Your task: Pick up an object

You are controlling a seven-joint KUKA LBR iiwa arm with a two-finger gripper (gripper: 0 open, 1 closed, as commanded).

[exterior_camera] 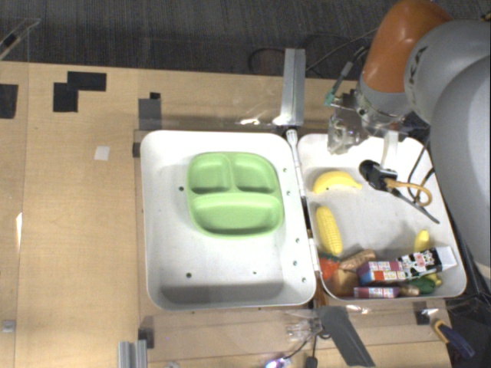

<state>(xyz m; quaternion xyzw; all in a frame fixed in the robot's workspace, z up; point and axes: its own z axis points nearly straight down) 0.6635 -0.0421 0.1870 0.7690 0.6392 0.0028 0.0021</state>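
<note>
Nearest us, along the near wall of the right bin, lies a crowded row of small things. A red piece sits at the left corner with a brown lump touching it. Next come a small box with a red and white label and a black-and-white patterned carton toward the right wall. Closer still to the near wall lie a pink tube and a green piece. We see print on the box and the carton, but it is too small for us to read, and we make out no brand. A small yellow piece stands just behind the carton.

Farther in, a corn cob lies along the bin's left wall. Beyond it a yellow fruit, perhaps a banana or a lemon, rests on the bin floor apart from the row.

The left bin bears a green plate with three compartments, lying flat near its middle.

Over the far-left corner of the right bin hangs the gripper, just beyond the yellow fruit. Whether it is spread or closed we cannot tell from this angle. The grey arm reaches in from the right.

Farthest back, a metal bracket stands at the seam between the bins, and black marks show on the wooden bench.
</note>
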